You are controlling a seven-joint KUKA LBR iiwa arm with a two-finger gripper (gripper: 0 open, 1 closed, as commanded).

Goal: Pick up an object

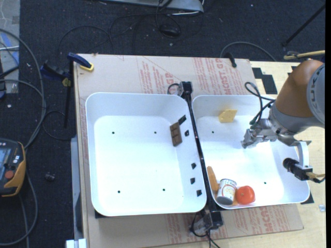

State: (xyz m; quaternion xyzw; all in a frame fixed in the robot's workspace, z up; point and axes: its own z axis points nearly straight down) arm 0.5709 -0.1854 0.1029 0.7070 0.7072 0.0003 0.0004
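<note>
The tabletop [129, 68] carries two white bins side by side. The left bin [103, 112] holds a small brown block [176, 134] against its right wall. The right bin [274, 192] holds all the other things, and the arm [302, 94] reaches over it from the right edge of the tabletop.

The tool [250, 140] hangs above the bare middle of the right bin. Nothing is between its ends; how wide it stands I cannot tell.

A yellow wedge [227, 115] lies near the far wall of the right bin. In the near left corner of this bin three things crowd together: a small can [226, 190], a red tomato [245, 194] just beside it, and an orange carrot [212, 176] along the left wall. The carrot's long axis runs from far to near, almost parallel to that wall. The can lies tilted, its top toward the far side.

The wedge seems the easiest object, because it is alone. In the corner, the tool may hit the wall or push one thing against another, and the round tomato may roll away. A descent from the present place would probably close on nothing.
</note>
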